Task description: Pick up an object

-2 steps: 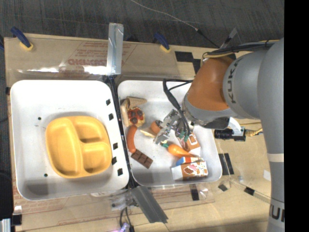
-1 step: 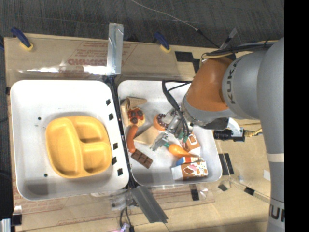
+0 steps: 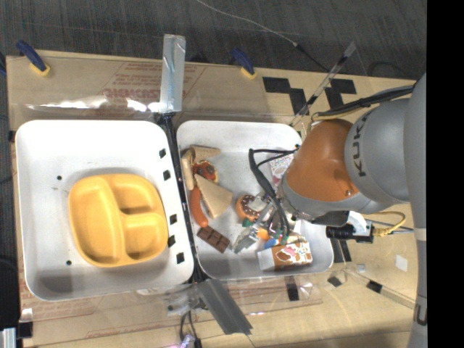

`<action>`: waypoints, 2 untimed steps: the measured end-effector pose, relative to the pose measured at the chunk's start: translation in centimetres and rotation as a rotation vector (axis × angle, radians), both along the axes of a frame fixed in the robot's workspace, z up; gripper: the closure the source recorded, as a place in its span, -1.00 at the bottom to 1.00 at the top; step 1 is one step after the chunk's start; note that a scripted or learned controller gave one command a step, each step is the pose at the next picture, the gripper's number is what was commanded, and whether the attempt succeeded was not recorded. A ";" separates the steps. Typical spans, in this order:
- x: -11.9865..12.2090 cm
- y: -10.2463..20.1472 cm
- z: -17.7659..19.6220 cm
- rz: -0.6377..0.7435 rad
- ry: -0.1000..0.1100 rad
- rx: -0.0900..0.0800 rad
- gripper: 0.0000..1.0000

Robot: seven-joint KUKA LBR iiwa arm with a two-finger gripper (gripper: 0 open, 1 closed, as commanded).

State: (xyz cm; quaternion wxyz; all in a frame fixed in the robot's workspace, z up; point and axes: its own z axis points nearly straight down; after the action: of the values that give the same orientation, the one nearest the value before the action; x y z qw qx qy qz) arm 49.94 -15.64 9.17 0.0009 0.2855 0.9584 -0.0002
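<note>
Gripper (image 3: 262, 227) first: it hangs low in the right bin (image 3: 239, 135) among the toy food, and from my seat I cannot tell how its jaws stand, as the metal parts blur into the clutter beneath the wrist. Nothing I can make out sits plainly between them.

Largest in my feed is the grey arm (image 3: 388, 154), reaching in from the right with its orange band (image 3: 325, 164) bent over the right bin's far-right side. Black cables (image 3: 259, 171) loop off the wrist across the bin floor.

Next, the left bin (image 3: 43, 143) holds a yellow divided tray (image 3: 116, 216), lying flat near its middle.

In the right bin, the candidates for picking lie close together. A tan wedge like a sandwich slice (image 3: 213, 198) rests left of centre. A second pale slice (image 3: 201, 153) lies near the upper-left corner, with a small reddish piece (image 3: 206, 170) just below it. A sausage (image 3: 197, 206) lies along the left wall, touching the wedge's edge. A printed carton (image 3: 287, 255) sits at the lower right, just beside the gripper. A chocolate bar piece (image 3: 213, 238) lies near the lower edge. A chocolate doughnut (image 3: 249, 206) sits just left of the gripper, nearly touching it.
</note>
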 end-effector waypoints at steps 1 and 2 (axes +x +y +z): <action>2.5 4.7 -0.1 0.052 0.002 0.003 -1.00; 10.5 0.6 13.2 0.093 -0.007 -0.003 -1.00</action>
State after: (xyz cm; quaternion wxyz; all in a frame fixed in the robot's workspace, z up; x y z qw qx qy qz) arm 60.44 -15.03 22.40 0.0047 0.2405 0.9706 -0.0003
